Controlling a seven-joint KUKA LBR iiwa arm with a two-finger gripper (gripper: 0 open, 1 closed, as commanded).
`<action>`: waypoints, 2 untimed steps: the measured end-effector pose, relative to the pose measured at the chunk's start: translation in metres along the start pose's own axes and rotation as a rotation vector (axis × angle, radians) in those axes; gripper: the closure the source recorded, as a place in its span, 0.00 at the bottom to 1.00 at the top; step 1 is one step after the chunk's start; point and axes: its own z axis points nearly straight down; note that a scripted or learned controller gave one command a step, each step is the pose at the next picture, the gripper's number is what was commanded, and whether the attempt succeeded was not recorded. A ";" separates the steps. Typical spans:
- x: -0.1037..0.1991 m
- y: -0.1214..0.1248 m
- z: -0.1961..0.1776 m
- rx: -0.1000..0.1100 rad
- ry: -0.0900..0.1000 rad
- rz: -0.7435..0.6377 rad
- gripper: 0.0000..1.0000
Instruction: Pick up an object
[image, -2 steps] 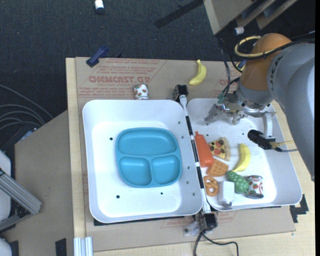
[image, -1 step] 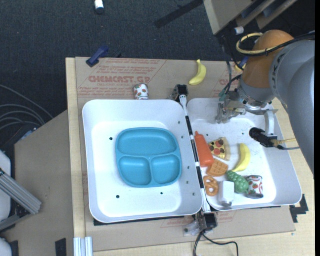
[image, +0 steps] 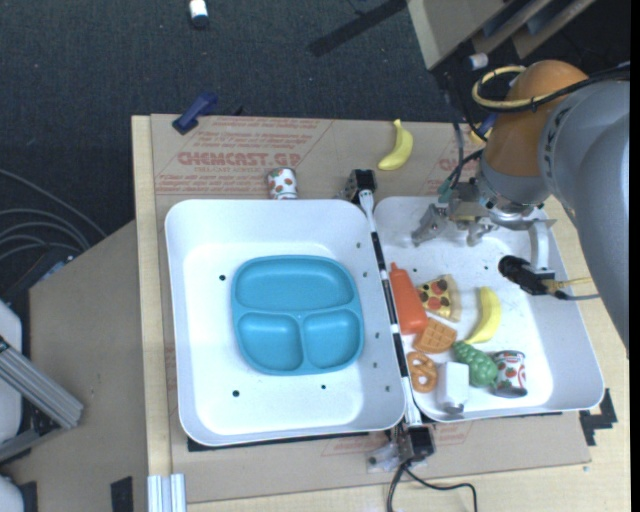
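At twelve o'clock of right bin (image: 570, 340): gripper (image: 452, 229), fingers spread wide, holding nothing; toy foods clustered toward six o'clock, banana (image: 488, 315) included.

Glossy blue plastic tray (image: 296, 325), smooth white bins (image: 190, 300), matt cardboard (image: 240, 150)

A robotics lab: a plywood bench (image: 300, 150) stencilled with lettering stands on dark carpet (image: 90, 70), with loose cables (image: 40, 230) and aluminium framing (image: 40, 385) alongside.
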 end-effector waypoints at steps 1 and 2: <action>-0.002 -0.001 0.010 0.002 0.000 0.001 0.00; -0.002 0.000 0.000 -0.001 0.000 0.001 1.00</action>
